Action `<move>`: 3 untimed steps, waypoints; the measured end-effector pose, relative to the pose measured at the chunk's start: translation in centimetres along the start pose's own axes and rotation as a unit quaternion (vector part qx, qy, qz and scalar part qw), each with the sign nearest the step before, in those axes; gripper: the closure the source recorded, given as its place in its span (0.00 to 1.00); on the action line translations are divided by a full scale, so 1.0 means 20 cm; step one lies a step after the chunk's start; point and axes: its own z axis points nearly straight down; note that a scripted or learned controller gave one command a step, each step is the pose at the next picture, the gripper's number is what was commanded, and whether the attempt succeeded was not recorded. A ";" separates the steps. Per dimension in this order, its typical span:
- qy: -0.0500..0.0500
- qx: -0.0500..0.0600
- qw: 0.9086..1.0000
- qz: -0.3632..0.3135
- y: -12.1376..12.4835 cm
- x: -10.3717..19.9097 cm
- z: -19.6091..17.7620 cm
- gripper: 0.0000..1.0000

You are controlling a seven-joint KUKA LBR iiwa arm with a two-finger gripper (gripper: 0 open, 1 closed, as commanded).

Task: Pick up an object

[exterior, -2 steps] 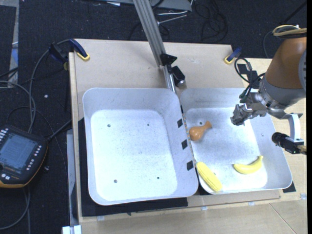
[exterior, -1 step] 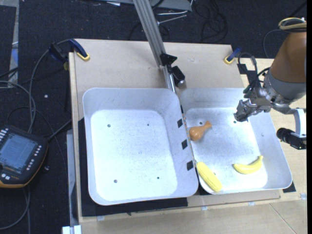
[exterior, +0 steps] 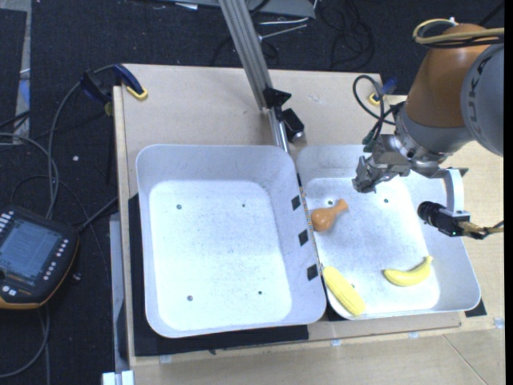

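My left bin has no loose objects that I can see, so there is nothing to pick on that side. Everything worth reaching for lies in my right bin. First comes the orange-brown drumstick toy, close against the divider wall where the two bins overlap; if I go for it, a finger may land on that raised rim instead of the floor, and the piece could be pushed aside. Below it the corn cob lies jammed along the front-left edge, half up the sloped wall, so a straight descent would likely strike the wall or roll it away. Further right, the banana rests on open floor near the front and looks the safest target, though its curve could let it pivot out of a closing grip. My gripper hangs above the back of the right bin, near the drumstick but apart from it, with nothing between its tips; from this angle I cannot tell whether it stands spread or closed.
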 end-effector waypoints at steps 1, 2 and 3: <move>0.000 0.000 1.000 0.000 0.06 0.26 -0.07 1.00; 0.000 0.000 1.000 0.001 0.13 0.50 -0.02 1.00; 0.000 0.000 1.000 0.000 0.15 0.79 -0.05 1.00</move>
